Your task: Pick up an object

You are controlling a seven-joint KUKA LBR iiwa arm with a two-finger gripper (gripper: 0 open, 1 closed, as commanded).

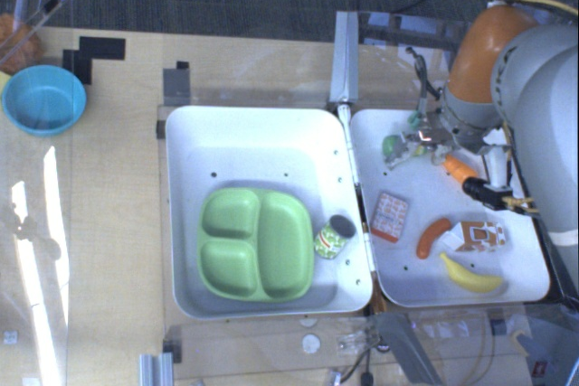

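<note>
Camera view, from the left: a blue bowl (43, 98) on the bench, then the left bin (262, 136) with a green divided tray (256, 241) and a small can (330, 240) beside it. The right bin (412, 280) holds a checked packet (390, 216), sausage (432, 237), banana (470, 274) and a green object (395, 145). The gripper (422, 133) sits just beside that object; I cannot tell its grip. Risk: it closes off-centre and nudges the piece away
</note>
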